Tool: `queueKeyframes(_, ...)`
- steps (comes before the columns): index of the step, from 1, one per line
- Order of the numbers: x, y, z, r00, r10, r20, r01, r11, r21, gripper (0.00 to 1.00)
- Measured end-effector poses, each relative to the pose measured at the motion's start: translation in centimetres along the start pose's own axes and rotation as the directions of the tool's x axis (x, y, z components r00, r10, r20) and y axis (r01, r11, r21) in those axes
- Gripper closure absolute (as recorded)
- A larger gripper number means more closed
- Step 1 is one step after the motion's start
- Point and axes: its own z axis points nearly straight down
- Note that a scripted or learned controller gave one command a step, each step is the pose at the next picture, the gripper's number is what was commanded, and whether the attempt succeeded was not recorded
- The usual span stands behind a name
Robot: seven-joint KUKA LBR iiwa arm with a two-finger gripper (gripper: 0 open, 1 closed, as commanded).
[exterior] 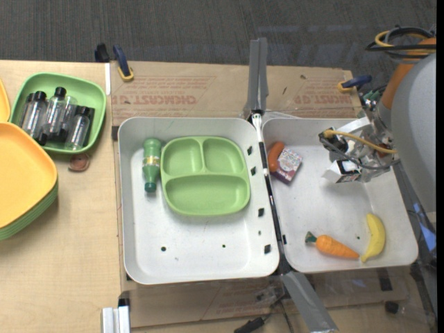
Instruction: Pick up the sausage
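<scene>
The sausage (275, 154) is a short orange-red piece lying against the left wall of the right bin (388, 259). A purple and white packet (289, 164) rests beside it and partly over it. My gripper (345, 161) hangs over the upper right part of that bin, well to the right of the sausage and apart from it. Cables and wrist hardware crowd around the gripper, so its tip is hard to read. Nothing is seen held in it.
A carrot (335, 247) and a banana (374, 236) lie near the right bin's front edge. The left bin (201, 255) holds a green divided plate (205, 175) and a green bottle (150, 164). A green tray of bottles (59, 113) and yellow plates (21, 179) sit at far left.
</scene>
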Motion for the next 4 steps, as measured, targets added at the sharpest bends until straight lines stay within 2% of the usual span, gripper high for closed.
queueKeyframes(1, -2.4, 2.9, 2.9, 0.997, -0.080, -0.007, 0.080, 0.997, 0.015, 1.00)
queueKeyframes(2, 2.4, 4.1, 1.8, 1.000, -0.002, 0.002, 0.002, 1.000, 0.008, 1.00)
queueKeyframes(3, 0.3, 3.5, 2.8, 1.000, -0.027, -0.010, 0.027, 1.000, 0.010, 1.00)
queueKeyframes(4, -5.3, 2.5, 2.6, 1.000, -0.001, -0.003, 0.001, 1.000, 0.014, 1.00)
